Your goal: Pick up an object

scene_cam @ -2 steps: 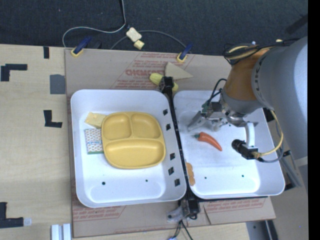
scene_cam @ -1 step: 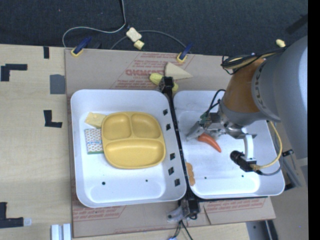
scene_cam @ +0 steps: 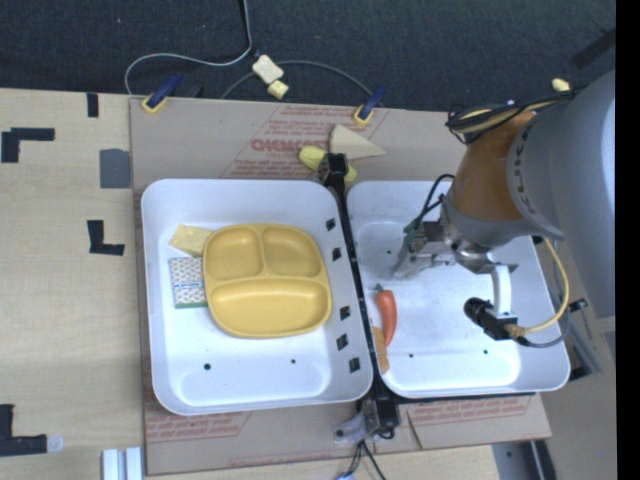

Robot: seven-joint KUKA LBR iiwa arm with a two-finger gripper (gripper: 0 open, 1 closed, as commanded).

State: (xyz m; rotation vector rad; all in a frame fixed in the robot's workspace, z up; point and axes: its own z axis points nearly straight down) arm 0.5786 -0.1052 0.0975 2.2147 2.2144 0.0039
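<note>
Arm over the right bin, nothing picked up yet.

From above, the gripper (scene_cam: 412,258) hangs low in the right bin (scene_cam: 450,368); whether it is apart or together I cannot tell. A carrot (scene_cam: 386,314) lies just at its 7 o'clock, against the bin's left wall. This looks like the approach step: next it must shift over the carrot, descend and close. The left bin (scene_cam: 250,378) holds a yellow tray (scene_cam: 267,278).

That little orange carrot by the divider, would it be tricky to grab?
Probably. The carrot looks smooth and tapered, so it may slip or roll. It lies close against the right bin's wall, leaving fingers little room. It looks small, likely light.
</note>
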